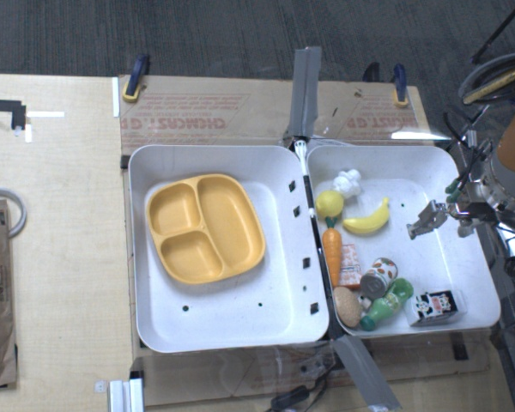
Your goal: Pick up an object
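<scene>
Right now your pickable things all lie in the right bin [463, 230], crowded along its left wall: a white lump [348, 182] near the far edge, a lemon [330, 203] just below it, a banana [366, 220] beside the lemon, a carrot [331, 252] running down the wall, then a small red-and-white packet [350, 266], a tin can [379, 276], a green bottle [388, 302] and a brownish potato-like piece [347, 306] at the near left corner. A black-and-white carton [434, 306] sits apart by the near right corner. Your gripper [421, 222] hangs over bare bin floor right of the banana, fingers spread, nothing between them. Left bin [146, 256] carries a yellow divided plate [206, 227]. You see both bins resting on a cardboard sheet [189, 110], clamped at its far edge, with a pale wood bench [51, 170] to the left and dark carpet [197, 15] beyond.
</scene>
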Controlling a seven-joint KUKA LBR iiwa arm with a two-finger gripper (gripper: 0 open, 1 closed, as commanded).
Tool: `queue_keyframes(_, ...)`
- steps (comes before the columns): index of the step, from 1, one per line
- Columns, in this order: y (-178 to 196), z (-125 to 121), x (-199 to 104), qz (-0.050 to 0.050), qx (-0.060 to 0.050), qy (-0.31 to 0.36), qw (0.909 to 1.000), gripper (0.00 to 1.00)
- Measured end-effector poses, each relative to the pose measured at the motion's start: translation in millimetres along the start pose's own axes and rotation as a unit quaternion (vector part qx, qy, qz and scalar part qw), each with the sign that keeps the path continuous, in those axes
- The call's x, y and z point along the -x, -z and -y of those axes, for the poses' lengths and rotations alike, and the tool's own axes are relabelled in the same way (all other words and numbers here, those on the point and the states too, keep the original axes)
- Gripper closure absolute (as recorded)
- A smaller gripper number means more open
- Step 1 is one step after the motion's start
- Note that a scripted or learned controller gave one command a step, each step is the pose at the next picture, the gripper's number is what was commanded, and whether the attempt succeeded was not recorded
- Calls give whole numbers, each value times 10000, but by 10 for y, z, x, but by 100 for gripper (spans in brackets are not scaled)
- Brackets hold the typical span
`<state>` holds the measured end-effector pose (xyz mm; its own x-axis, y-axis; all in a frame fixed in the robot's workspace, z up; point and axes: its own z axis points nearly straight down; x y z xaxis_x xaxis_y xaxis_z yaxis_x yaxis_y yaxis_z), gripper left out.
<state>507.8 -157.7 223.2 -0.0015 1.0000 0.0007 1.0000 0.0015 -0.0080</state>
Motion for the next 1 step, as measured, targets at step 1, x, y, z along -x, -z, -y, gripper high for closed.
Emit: queue_keyframes(1, -397, -146, 36, 2, 13, 1620, 9868, 0)
